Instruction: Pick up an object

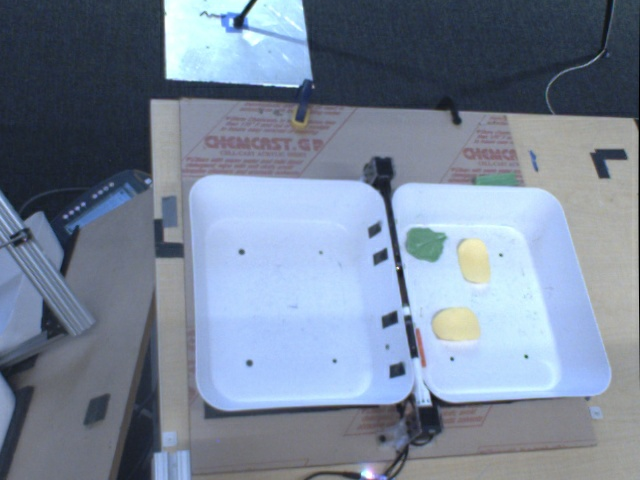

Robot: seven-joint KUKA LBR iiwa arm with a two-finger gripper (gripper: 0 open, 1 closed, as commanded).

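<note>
Camera view, items listed from near edge to far:

- Cable cluster (415, 430): lies at the near edge of the bench, at the foot of the seam between the bins.
- Left bin (215, 203): white, shallow, its floor bare apart from small dark holes.
- Right bin (575, 258): white, shallow, touching the left bin along a row of dark clips (385, 288); it holds all three candidate objects.
- Near yellow piece (455, 324): flat, rounded, lying loose on the right bin's floor, toward the seam.
- Far yellow piece (474, 260): oblong, lying loose, apart from the near one.
- Green piece (426, 243): flat, leaf-like, just beside the far yellow piece, near the bin's inner wall.
- Cardboard sheet (270, 140): printed in red, under both bins.
- Yellow-and-blue clamp (301, 107): on the cardboard's far edge.
- Reflective square plate (235, 30): on the dark floor beyond.
- Gripper: whether its grip is released or clenched cannot be told.
- Task status, as a judgement: nothing is lifted; all three pieces rest in the right bin, so approach, grasp and lift all remain.
</note>
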